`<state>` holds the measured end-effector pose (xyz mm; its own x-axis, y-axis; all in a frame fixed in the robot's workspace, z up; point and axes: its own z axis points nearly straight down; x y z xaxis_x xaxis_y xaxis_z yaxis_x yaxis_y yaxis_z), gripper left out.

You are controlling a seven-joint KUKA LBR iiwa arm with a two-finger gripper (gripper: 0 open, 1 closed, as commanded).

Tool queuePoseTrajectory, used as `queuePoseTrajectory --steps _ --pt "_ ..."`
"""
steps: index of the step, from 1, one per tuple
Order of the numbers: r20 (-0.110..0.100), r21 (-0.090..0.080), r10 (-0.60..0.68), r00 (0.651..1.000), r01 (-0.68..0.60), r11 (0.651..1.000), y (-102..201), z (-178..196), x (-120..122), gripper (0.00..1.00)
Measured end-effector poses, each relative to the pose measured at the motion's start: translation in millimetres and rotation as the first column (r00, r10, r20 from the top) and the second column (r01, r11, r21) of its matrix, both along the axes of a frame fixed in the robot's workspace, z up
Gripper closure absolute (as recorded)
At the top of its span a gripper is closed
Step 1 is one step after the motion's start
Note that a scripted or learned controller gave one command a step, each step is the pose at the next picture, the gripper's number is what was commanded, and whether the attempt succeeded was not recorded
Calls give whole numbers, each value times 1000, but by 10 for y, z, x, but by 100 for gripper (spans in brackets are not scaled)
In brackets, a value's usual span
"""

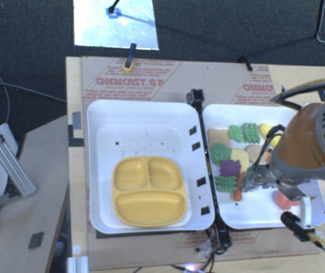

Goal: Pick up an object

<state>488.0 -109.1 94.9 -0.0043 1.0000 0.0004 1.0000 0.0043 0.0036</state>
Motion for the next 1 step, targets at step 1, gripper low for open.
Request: queuePoseTrajectory --steps 1 --pt "11 0 9 1000 -9 1000 591 955 650 100"
